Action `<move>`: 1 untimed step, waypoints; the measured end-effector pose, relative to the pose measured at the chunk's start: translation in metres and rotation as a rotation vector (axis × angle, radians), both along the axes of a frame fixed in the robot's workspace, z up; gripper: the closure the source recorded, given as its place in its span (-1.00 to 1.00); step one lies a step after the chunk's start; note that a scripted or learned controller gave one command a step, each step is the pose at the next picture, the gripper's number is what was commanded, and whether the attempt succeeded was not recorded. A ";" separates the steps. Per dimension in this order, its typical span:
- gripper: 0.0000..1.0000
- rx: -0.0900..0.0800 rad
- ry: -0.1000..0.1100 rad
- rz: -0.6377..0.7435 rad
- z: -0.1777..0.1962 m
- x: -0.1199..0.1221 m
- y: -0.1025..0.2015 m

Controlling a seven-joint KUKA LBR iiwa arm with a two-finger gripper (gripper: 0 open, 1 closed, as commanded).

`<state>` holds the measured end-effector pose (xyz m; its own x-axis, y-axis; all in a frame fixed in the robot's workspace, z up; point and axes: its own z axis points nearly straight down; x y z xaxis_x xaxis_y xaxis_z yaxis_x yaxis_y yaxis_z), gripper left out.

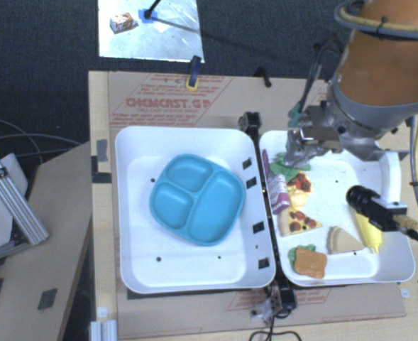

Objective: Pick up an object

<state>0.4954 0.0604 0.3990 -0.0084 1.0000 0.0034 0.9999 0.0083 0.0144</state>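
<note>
- You are looking at the gripper [296,155] hanging low over the upper left corner of the right bin [406,264], right of the frame's centre.
- The arm [386,48] is reaching in from the upper right of the frame and is covering the bin's upper right corner.
- Whether the gripper is released or clenched cannot be told from this slant. Nothing is showing in its grasp.
- The things to pick are all lying in the right bin:
- A green piece [285,168] is lying just below the gripper, too hidden to say whether the two are touching.
- A purple and pink piece [277,192] is lying lengthwise against the bin's left wall.
- A red and dark piece [301,185] is sitting just right of the purple one.
- A pizza slice [299,223] is lying below those two, near the bin's middle.
- A tan wedge [345,241] is lying to the right of the slice, apart from it.
- An orange piece with a green edge [310,262] is sitting at the bin's lower left, near the bottom wall.
- A yellow piece [369,234] is lying just right of the wedge.
- The left bin [139,256], at the frame's centre left, is holding a blue divided plate [196,199], well apart from the gripper.
- Both bins are resting on a cardboard sheet [166,102] with red lettering.
</note>
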 end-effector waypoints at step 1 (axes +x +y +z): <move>1.00 -0.002 0.012 -0.002 0.008 -0.009 0.038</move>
